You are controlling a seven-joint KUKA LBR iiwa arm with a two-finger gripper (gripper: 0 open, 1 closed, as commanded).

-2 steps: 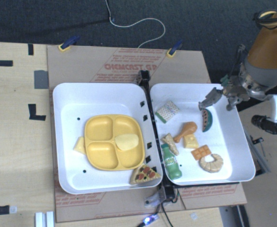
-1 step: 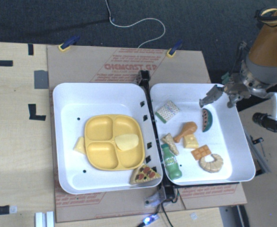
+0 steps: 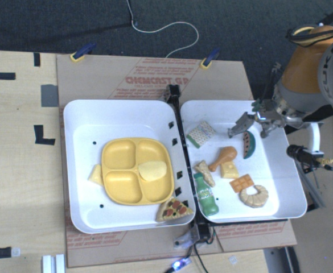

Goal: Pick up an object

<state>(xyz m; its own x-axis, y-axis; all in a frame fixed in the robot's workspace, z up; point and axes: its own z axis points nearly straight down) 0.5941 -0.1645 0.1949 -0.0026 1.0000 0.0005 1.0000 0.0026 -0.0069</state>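
A grey KUKA arm (image 3: 308, 67) with an orange band reaches in from the right over the right bin (image 3: 286, 175), one of two shallow white bins set side by side on a table (image 3: 18, 169) lined with cardboard (image 3: 149, 78). Its gripper (image 3: 250, 127) hangs above the upper part of that bin, the two dark fingers (image 3: 238, 128) spread apart with nothing between them.

Just below the gripper lies a watermelon slice (image 3: 248, 144), green rind curving along its right side. To its left, a green-and-white checked packet (image 3: 201, 133) rests near the divider between the bins. A toy chicken drumstick (image 3: 222, 157) lies at the bin's centre, with a yellow cheese wedge (image 3: 230, 169) just below it and a pale pastry piece (image 3: 204, 173) to the left. A green bottle (image 3: 205, 194) lies along the bin's left wall. Near the lower right sit an orange waffle-like cracker (image 3: 241, 182) and a sugared doughnut (image 3: 254, 196), touching or nearly so.

In the left bin (image 3: 81, 124), a yellow compartment plate (image 3: 137, 170) holds a pale round slice (image 3: 152, 170) in its right-hand section. A yellow wedge (image 3: 95, 175) peeks out from under the plate's left edge, and a pizza slice (image 3: 175, 210) lies at the plate's lower right corner.

A white cable (image 3: 166, 30) loops across the dark floor behind the table.
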